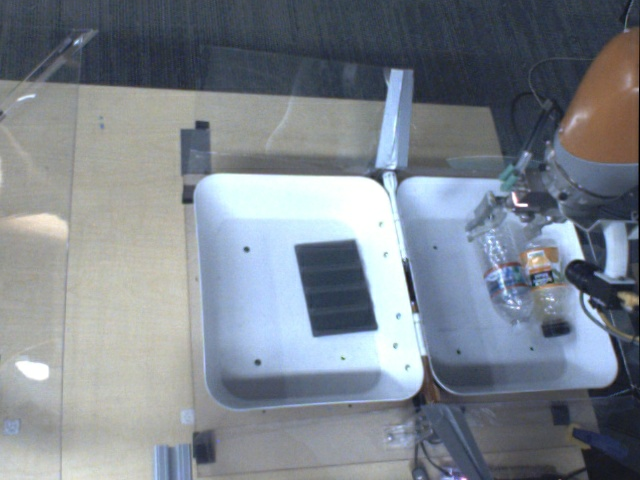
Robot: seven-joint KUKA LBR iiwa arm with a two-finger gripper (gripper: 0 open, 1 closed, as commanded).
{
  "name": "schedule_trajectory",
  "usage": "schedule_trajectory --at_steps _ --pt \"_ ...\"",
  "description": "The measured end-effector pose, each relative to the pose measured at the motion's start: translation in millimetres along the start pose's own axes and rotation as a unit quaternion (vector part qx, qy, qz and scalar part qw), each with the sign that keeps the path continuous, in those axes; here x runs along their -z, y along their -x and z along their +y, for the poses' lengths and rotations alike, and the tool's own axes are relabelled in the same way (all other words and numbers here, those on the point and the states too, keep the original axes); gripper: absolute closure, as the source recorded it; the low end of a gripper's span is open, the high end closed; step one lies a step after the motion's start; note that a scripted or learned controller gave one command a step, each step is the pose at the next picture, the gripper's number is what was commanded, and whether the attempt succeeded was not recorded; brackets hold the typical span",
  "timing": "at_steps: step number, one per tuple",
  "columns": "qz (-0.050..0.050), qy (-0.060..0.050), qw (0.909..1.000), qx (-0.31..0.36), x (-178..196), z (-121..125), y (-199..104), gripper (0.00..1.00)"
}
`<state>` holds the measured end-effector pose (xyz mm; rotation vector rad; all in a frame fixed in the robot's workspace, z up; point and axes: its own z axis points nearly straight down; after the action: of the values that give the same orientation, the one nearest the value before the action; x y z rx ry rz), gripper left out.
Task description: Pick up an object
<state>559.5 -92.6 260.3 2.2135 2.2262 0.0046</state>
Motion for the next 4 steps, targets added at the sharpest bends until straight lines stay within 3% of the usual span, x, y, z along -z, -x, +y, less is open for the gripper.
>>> schedule_trajectory --at_steps 1,2,3,4 --pt "0.0 0.0 0.9996 0.027 -67.8 24.9 70.7 0.0" --pt "0.0 0.002 0.992 0.126 -164.5 44.6 87.5 0.0" --pt "-0.002 0.005 0.9773 0.212 -170.5 34.5 77.7 0.0" --pt "-0.003 0.005 0.9746 0.224 -170.5 18.0 70.1 0.0"
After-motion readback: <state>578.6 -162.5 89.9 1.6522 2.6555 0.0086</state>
